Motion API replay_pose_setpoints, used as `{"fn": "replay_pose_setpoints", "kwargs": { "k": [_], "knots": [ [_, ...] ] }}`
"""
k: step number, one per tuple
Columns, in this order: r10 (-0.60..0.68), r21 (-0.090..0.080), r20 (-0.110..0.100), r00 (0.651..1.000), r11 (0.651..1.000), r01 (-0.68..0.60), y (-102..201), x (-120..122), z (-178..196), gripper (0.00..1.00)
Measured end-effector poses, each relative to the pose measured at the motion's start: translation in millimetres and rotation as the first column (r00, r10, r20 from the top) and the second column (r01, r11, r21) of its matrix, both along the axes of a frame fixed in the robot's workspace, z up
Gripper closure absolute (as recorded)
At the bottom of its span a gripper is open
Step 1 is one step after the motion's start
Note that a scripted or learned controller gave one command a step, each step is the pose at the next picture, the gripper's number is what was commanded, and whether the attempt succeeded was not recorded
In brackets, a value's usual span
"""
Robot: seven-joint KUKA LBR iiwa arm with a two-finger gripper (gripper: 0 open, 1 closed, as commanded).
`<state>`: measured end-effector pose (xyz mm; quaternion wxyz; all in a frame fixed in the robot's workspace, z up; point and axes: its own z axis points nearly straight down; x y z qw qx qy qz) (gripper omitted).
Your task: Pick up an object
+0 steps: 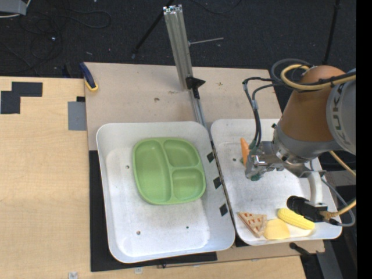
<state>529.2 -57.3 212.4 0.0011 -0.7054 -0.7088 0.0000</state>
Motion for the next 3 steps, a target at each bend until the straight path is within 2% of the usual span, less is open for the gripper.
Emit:
{"fn": "replay_pose_setpoints", "kwargs": {
  "k": [2,3],
  "knots": [
    [0.001,0.001,-0.001,1.000,1.000,-0.001,105.7,36.2,-11.6,1.00],
    [0.000,0.000,0.000,1.000,1.000,0.000,145.0,52.3,-0.5,1.00]
  ]
}}
